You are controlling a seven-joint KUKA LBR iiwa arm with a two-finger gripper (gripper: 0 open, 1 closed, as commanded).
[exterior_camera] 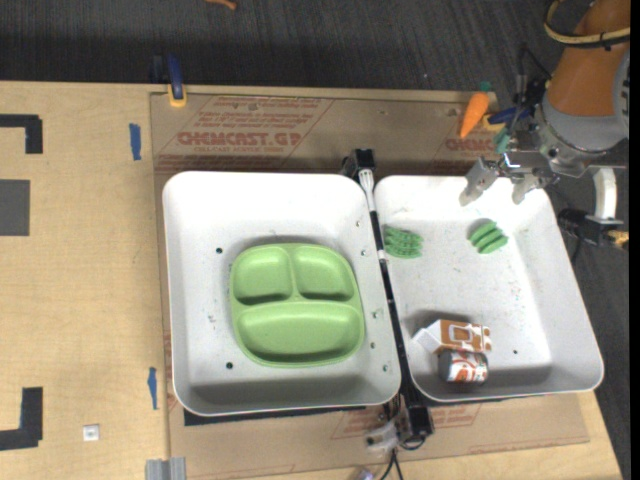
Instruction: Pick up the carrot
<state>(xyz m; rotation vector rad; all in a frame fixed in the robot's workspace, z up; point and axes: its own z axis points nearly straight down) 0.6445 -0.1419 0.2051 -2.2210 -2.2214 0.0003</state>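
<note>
Two bins (pixel 200 198) lie side by side on the bench; the left one holds a green tray (pixel 295 303), the right one two green pieces (pixel 488 236) and a can (pixel 462 368). The arm (pixel 590 78) reaches in from the right. Its gripper (pixel 497 180) hangs over the right bin's far edge, fingers apart and holding nothing. The carrot (pixel 475 114) lies outside the bins, on the board just behind the gripper, so I judge the grasp is not yet made.

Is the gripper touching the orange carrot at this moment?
Apart. In the camera view the orange carrot lies on the cardboard beyond the right white bin, while the gripper hangs over that bin's far edge, with bare board between them.
</note>
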